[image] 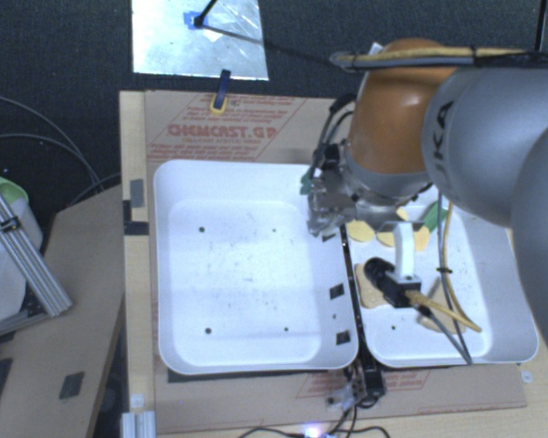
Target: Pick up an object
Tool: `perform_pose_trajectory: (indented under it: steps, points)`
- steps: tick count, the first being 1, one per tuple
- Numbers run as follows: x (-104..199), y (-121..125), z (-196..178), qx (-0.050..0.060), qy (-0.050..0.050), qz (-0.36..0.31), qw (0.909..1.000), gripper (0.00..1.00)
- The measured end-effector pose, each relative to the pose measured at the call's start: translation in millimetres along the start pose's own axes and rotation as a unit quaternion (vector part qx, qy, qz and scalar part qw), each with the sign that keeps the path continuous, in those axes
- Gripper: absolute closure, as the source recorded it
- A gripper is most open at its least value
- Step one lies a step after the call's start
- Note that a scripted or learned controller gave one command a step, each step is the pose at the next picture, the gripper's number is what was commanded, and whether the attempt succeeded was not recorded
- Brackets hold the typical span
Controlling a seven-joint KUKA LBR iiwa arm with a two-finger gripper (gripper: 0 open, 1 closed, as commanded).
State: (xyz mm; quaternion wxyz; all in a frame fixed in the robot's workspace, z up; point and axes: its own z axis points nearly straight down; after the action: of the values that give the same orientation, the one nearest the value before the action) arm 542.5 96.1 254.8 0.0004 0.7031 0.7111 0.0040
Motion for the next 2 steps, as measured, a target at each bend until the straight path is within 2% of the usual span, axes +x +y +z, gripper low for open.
perform_pose_trajectory:
  steps: [1,2]
  points:
    - [-74.8,-47.5,4.4,0.004,-0.003,0.009,1.0,1.0]
    - [-93.6,-56.7,8.7,0.003,-0.003,0.006,1.0,1.0]
